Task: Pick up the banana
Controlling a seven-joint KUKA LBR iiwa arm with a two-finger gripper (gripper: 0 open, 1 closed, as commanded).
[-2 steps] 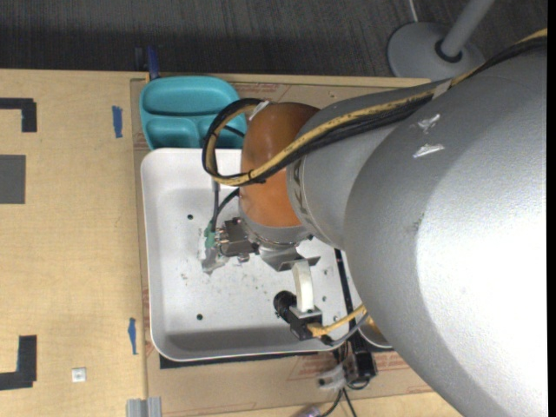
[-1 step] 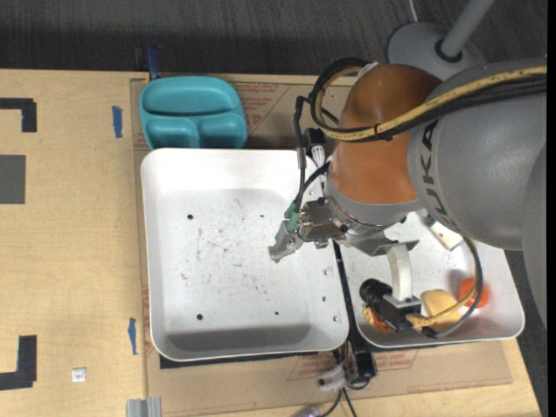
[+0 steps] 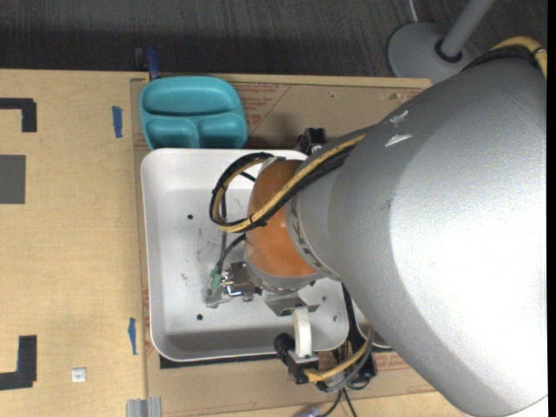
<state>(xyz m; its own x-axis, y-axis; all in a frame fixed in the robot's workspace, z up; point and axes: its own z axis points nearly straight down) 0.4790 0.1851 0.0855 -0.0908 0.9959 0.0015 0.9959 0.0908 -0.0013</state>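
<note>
the arm (image 3: 417, 233) hangs low over the white bin (image 3: 169, 233), hiding any banana; whether the jaws are open or closed i cannot tell. best to descend slowly and centre before closing.

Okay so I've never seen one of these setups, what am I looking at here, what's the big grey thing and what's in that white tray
The big grey shape is a robot arm, seen from a camera fixed above the bench and looking down at a slant. The arm reaches in from the right of the picture and covers much of the view. The orange band sits just above its wrist, with yellow and black cables looping around it. Below that, the arm's tool end hangs low inside a shallow white bin, which rests on a brown bench. I cannot tell whether its fingers are open or shut, and nothing is visibly held. The bare part of the bin floor shows scuff marks. Behind the bin lies a teal divided tray. I see no banana; the arm hides part of the bin.
</note>
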